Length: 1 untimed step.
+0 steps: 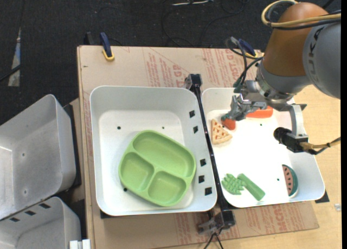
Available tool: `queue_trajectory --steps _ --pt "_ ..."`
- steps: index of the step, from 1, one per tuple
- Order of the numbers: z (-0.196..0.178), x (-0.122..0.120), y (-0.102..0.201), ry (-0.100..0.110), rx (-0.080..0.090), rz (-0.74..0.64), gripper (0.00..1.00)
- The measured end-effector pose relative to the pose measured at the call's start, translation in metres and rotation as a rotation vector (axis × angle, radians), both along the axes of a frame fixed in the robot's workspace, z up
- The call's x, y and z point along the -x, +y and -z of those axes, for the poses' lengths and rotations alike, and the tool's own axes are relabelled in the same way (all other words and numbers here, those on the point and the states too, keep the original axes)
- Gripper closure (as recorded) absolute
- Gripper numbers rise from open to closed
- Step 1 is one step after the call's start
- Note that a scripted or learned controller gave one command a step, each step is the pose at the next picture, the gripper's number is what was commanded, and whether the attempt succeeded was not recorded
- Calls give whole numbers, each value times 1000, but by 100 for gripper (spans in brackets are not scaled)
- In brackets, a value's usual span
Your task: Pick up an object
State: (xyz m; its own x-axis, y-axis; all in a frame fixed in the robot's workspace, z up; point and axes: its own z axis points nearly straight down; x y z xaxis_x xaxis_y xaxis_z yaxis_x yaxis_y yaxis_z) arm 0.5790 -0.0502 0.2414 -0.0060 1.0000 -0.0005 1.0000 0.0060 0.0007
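Orange-red carrot-like toy point(259, 113) lies under the pincer point(238, 113), whose grip I cannot tell.

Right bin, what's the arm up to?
The gripper is down in the right bin, at the orange-red toy near its far edge; a grip can't be confirmed. The pizza slice, green hand-shaped toy and watermelon slice lie untouched. The green divided plate sits in the left bin.

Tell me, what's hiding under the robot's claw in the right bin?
Under the gripper lies an orange-red toy, partly covered by it. A pizza slice toy sits beside it. What the toy is, I cannot tell.
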Motion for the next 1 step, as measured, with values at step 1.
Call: queue_trajectory --steps 1 --pt "13 -18 55 -1 -1 -2 100"
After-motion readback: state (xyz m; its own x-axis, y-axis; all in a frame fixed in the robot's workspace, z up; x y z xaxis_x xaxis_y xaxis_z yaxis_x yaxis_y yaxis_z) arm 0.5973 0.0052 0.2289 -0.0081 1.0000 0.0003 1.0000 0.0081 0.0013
